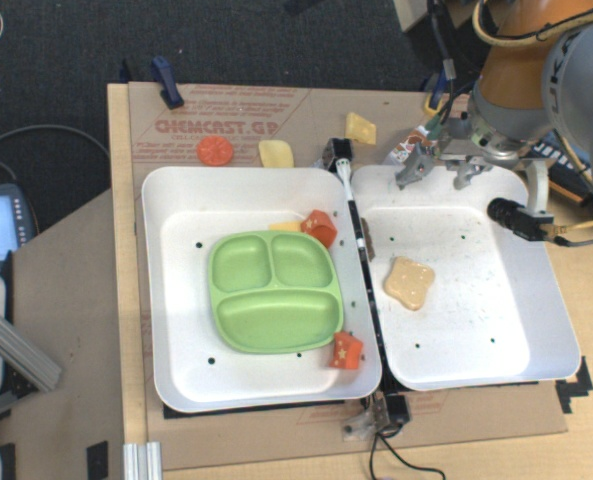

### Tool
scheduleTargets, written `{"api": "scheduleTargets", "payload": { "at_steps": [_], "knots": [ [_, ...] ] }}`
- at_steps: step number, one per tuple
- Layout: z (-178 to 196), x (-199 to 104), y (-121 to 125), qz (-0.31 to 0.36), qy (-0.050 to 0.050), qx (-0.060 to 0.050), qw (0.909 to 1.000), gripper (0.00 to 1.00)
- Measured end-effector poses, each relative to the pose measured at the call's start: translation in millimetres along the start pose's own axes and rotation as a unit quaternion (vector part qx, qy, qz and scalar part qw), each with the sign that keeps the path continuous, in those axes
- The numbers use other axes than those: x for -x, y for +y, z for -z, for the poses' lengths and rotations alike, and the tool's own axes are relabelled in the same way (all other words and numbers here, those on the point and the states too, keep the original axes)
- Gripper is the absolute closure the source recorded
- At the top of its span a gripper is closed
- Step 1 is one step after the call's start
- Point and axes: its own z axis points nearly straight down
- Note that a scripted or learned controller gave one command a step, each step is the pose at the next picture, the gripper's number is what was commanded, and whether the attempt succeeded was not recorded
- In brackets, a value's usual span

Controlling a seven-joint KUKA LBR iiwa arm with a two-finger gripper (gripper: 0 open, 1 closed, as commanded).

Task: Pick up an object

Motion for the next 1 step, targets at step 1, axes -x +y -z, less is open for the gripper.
{"api": "scheduleTargets", "payload": {
  "at_steps": [1],
  "knots": [
    [-52.8, 27.6, -79.8, -0.006, 0.003, -0.016, 0.9999, 0.00]
  ]
}}
